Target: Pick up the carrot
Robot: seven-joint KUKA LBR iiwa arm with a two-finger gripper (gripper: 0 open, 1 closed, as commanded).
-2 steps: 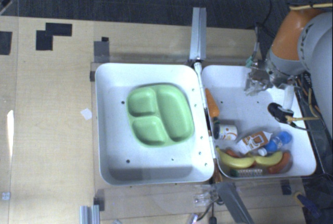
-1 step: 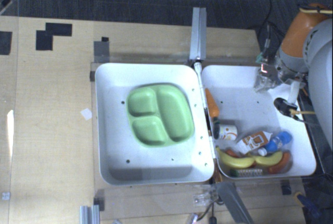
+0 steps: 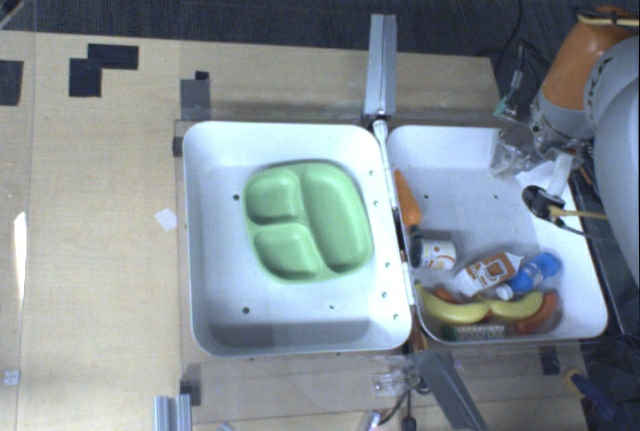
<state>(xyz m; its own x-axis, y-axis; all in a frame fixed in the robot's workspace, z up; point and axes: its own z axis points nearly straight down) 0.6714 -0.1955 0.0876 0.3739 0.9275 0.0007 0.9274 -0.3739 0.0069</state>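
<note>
So two white bins are set side by side on the bench [image 3: 100, 249]; the left bin [image 3: 215, 219] is taken up by a green sectioned plate [image 3: 305, 219] with three compartments, sat roughly in the middle; the right bin [image 3: 460, 174] is where all the clutter is found

The carrot [image 3: 405, 199] is seen lying against the right bin's left wall, pretty much lengthwise along it, orange with a darker end toward the near side; just near of it a small can [image 3: 435, 252] is tipped on its side; further toward the near edge a small carton [image 3: 490, 271], a blue-capped bottle [image 3: 535, 271] and two bananas [image 3: 485, 307] are piled together along the near wall, with something reddish tucked under the bananas that can't really be made out

The arm [image 3: 590, 69] is brought in from the right, orange band up top; the end effector [image 3: 520, 157] is hung over the far right corner of the right bin, well apart from the carrot; nothing is seen between its fingers; whether it's spread or pressed together honestly can't be told from this angle; a black-tipped stick-like part [image 3: 550, 206] is poking out just near of it
</note>
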